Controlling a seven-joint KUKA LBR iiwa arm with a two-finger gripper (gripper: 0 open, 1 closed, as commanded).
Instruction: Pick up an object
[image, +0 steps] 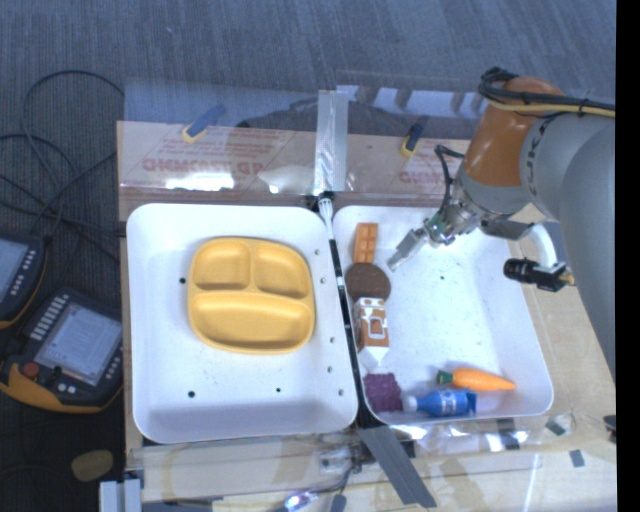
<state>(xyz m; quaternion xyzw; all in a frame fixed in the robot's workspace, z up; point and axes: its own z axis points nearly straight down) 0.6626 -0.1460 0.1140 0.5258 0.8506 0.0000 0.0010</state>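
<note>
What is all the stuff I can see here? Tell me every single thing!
Bins: 2, white, side by side on the bench.
Divided tray: 1, yellow, middle of the left bin.
Waffle-like block: 1, orange, top left of the right bin.
Round cookie-like piece: 1, dark brown, just below the orange block.
Small carton: 1, brown and white, below the round piece.
Purple lump: 1, purple, bottom left corner of the right bin.
Bottle: 1, blue with a white cap, lying along the bottom edge of the right bin.
Carrot: 1, orange with a green tip, just above the bottle.
Handheld controllers: 2, dark and orange, on the floor at left.
Arm: 1, grey with an orange band, reaching from the right.
Gripper: 1, grey, over the top of the right bin.
</note>
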